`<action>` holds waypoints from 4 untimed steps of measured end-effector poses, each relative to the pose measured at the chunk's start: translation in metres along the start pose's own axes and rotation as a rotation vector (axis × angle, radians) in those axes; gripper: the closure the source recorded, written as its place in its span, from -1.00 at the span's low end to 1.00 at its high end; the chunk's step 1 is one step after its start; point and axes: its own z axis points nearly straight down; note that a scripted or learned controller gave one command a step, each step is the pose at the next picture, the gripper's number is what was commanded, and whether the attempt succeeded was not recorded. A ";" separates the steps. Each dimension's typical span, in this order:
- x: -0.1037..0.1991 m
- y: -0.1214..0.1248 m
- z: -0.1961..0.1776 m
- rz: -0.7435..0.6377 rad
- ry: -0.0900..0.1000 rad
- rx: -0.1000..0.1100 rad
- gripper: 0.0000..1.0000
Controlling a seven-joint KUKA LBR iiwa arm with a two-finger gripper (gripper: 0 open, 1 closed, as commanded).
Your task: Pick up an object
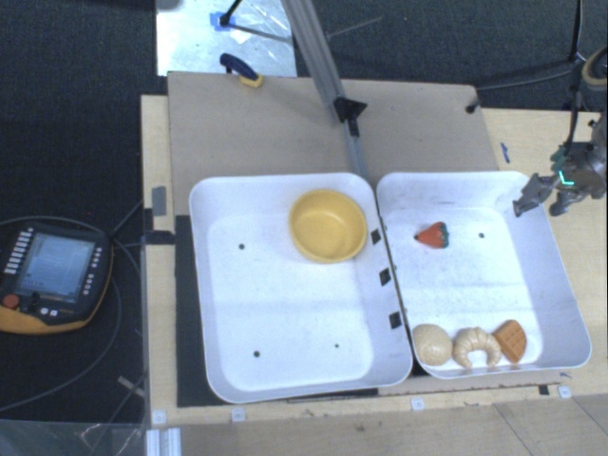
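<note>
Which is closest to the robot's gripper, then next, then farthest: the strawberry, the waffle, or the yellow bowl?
From the gripper, at the right bin's upper right edge:
1. Strawberry, upper middle of the right bin.
2. Waffle, bottom of the right bin, beside the croissant.
3. Yellow bowl, top of the left bin.

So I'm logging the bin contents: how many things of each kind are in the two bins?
Yellow bowl: 1
Strawberry: 1
Round bun: 1
Croissant: 1
Brown waffle-like piece: 1
Total: 5
</note>
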 end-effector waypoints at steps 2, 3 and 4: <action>-0.002 0.009 0.048 0.000 0.001 0.003 -1.00; 0.008 0.008 0.101 -0.001 0.001 0.004 -1.00; 0.002 0.010 0.146 0.001 0.001 0.003 -1.00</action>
